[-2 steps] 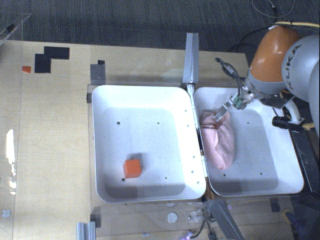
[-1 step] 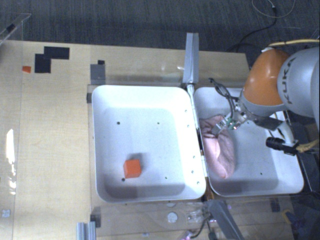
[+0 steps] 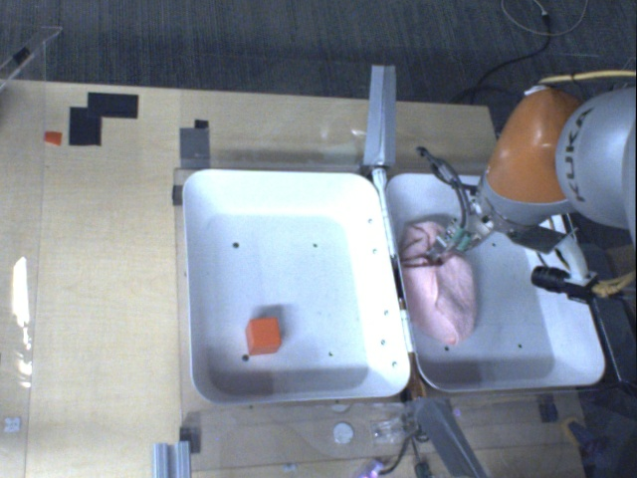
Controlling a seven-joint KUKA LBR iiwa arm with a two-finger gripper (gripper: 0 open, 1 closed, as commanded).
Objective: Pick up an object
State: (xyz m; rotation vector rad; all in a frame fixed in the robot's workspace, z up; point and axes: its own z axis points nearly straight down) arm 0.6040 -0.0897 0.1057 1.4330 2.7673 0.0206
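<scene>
I see the gripper low in the right bin, at the upper end of the pink soft object, centre-right of frame; I cannot tell its grip; an orange block sits lower-left in the left bin.

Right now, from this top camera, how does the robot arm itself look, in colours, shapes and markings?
The arm is thick and rounded, mostly grey, with a big glossy orange band above the wrist. Part of the black KUKA lettering shows on the grey shell. The claw is small, dark metal with greenish bits. Black cables loop near it, and a yellow cable runs beside the arm.
</scene>
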